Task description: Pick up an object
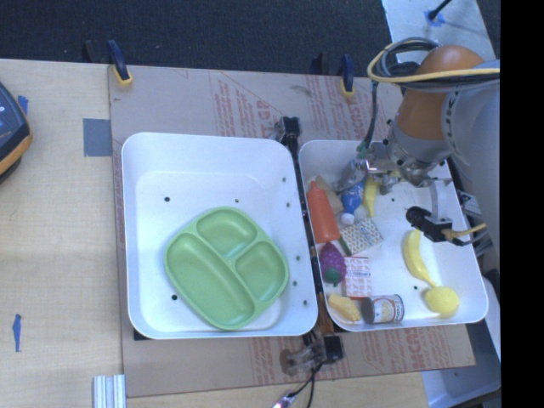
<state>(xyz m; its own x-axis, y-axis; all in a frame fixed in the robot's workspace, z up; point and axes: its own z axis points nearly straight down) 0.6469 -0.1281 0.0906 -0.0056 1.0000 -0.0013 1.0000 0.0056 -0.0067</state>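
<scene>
My gripper (pixel 364 175) hangs low over the far part of the right bin (pixel 463 266), just above a small blue item (pixel 350 201) and a yellow piece (pixel 371 195). An orange carrot (pixel 321 213) lies to its left along the bin wall. Nearer the front lie a checkered packet (pixel 362 235), a purple item (pixel 332 263), a red-and-white packet (pixel 358 275), a yellow wedge (pixel 342 306) and a small can (pixel 388 309). A banana (pixel 416 258) and a lemon (pixel 441 300) rest at the right. Nothing shows as held.
A green divided plate (pixel 226 267) sits in the left bin (pixel 144 172). A black part (pixel 428 223) juts over the right bin beside the arm. Blue clamps (pixel 120 65) hold the board's far edge, and a dark device (pixel 10 130) sits at the far left.
</scene>
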